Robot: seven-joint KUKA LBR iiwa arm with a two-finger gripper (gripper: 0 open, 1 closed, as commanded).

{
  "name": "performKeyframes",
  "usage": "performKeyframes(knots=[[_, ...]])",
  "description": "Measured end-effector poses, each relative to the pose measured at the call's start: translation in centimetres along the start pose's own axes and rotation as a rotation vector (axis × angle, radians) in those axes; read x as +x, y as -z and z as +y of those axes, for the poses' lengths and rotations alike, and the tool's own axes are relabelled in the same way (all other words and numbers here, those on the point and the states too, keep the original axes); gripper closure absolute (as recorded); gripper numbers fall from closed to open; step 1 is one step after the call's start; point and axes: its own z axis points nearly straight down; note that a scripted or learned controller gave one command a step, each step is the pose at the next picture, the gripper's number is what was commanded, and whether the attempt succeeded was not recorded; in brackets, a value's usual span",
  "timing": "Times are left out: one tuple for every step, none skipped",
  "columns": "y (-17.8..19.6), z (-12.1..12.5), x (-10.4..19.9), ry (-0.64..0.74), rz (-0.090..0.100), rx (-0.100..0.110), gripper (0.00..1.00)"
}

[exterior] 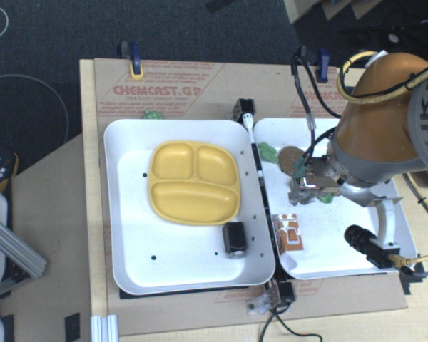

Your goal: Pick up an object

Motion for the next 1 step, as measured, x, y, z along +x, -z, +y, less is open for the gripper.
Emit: performKeyframes(knots=[[-6.46,7.72,2.30,-0.003,-0.002,0.001,1.00]])
